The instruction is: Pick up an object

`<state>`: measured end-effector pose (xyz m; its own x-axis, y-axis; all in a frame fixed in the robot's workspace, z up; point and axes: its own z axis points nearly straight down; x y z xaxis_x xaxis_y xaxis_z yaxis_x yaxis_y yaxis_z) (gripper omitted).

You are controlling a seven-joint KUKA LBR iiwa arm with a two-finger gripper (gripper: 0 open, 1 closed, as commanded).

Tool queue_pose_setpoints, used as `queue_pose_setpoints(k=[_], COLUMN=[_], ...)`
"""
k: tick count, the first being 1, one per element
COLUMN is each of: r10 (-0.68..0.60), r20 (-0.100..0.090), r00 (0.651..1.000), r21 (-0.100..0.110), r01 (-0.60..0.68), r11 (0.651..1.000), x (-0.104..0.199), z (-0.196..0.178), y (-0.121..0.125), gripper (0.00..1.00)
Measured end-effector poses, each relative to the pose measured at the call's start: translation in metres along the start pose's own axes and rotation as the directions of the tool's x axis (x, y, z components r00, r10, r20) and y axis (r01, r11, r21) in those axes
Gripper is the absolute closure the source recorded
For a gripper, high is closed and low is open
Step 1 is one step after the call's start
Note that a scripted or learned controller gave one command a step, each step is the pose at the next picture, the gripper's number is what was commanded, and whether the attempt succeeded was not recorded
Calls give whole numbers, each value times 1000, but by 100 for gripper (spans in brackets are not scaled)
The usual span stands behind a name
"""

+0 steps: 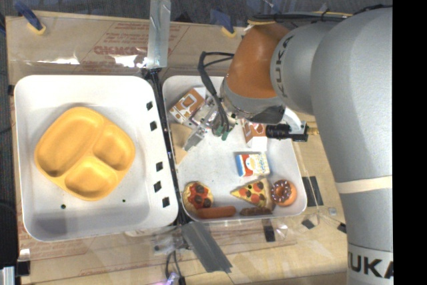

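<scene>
Pincer (208, 122) lowered into upper left part of right bin (293, 163), under orange band (253, 70) of grey arm (347, 97); whether spread or pressed together cannot be told, mechanism too cluttered and small. Nothing visibly held. Brown-and-white packet (187, 103) lying just beside pincer at 10 o'clock, contact not discernible. Small reddish-brown item (252, 131) near pincer at 3 o'clock, partly under wrist. Blue-and-white carton (251, 163) at 4 o'clock from pincer, flat on bin floor, apart from pincer. Toy food lined along bin's near wall at 5 to 6 o'clock: pizza slice (251, 191), round pizza-like piece (197, 195), sausage (212, 212) just below it, chocolate doughnut (283, 191) toward right corner. Black cable (208, 73) looping from wrist at 12 o'clock. Left bin (40, 223) touching right bin along black clip strip (160, 143), at 9 o'clock from pincer. Yellow sectioned tray (85, 151) resting in left bin, well apart from pincer. Both bins seated on cardboard-covered table (87, 37), grey tape strip (157, 33) at 11 o'clock.
</scene>
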<state>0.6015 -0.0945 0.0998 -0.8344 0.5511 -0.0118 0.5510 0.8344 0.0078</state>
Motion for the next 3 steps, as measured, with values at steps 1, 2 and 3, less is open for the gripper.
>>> queue_pose_setpoints(k=[1, 2, 3], r10=[-112, 5, 68], r20=[-14, -11, -12], r00=[994, 1000, 998], r21=[8, 8, 10], r01=[112, -5, -68], r11=[994, 1000, 998], x=[12, -25, 31], z=[7, 7, 7], y=[-77, -21, -100], gripper=[0, 0, 0])
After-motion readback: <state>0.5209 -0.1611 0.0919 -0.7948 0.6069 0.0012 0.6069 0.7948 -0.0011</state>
